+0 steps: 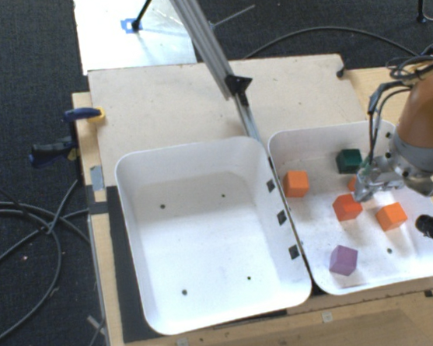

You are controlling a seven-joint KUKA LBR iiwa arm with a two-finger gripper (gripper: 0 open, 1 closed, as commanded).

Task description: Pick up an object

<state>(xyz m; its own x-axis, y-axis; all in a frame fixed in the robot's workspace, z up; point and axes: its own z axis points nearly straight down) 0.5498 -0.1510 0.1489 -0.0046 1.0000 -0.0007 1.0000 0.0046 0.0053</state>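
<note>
You are looking down at a pale wooden table [192,101] that carries two shallow white plastic bins side by side. The left bin [140,217] is smooth and glossy, with a few small dark holes in its floor. The right bin [324,280] holds several small matte blocks: an orange cube [296,183] near the dividing wall, a dark green block [348,161] toward the back, a red-orange cube [347,207] in the middle, another orange cube [392,216] to its right, and a purple cube [342,259] near the front.

Your arm reaches in from the right, its rounded orange band above the metal hand [367,187]. The hand sits low in the right bin, just above and beside the red-orange cube, apparently touching its upper right corner. Whether it is open or closed cannot be told from here, and no block is visibly held.

The risk, as it appears: the hand looks off-centre on the red-orange cube, so closing could clip a corner and push the smooth, hard-edged block aside. A further orange shape peeks out behind the hand and could get in the way.
</note>
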